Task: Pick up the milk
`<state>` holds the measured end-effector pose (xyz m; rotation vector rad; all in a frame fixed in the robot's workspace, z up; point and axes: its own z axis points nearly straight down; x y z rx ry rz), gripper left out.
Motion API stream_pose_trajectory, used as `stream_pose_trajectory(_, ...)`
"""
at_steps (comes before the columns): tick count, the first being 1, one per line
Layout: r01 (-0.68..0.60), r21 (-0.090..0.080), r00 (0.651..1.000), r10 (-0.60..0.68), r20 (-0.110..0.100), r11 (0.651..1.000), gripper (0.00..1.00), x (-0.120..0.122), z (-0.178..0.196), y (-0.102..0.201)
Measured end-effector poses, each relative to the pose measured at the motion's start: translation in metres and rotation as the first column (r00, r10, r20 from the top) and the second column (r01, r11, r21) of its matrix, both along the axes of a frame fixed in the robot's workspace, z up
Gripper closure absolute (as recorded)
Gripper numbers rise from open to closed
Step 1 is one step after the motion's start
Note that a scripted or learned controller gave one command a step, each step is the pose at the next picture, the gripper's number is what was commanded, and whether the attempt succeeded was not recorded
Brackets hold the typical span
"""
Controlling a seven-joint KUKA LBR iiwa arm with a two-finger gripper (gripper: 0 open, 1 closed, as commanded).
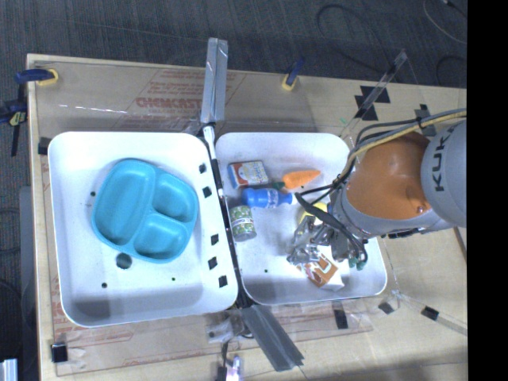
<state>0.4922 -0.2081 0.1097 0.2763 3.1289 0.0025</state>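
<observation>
Bins (79,292) glossy white plastic; blue tray (147,209) smooth plastic; bench (95,86) matt wood; arm's orange band (389,185) glossy.

The milk (322,271), a small brown-and-white carton, lies tilted near the right bin's (262,288) front edge.

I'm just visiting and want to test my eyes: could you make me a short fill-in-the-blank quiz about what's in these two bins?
1. The blue divided tray lies in the ____ bin.
2. The carrot is coloured ____.
3. The end effector hangs over the ____ bin.
4. The blue bottle lies just below the ____.

Missing words: left; orange; right; carrot
</observation>
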Motion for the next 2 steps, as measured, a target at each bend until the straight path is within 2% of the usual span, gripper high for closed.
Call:
stream_pose_trajectory(1,-0.109,-0.002,0.994,0.109,0.001,0.994,1.00,-0.0139,0.0933,-0.0018)
stream_pose_trajectory(2,-0.109,-0.002,0.994,0.109,0.001,0.994,0.00,-0.0141,0.0932,-0.0021)
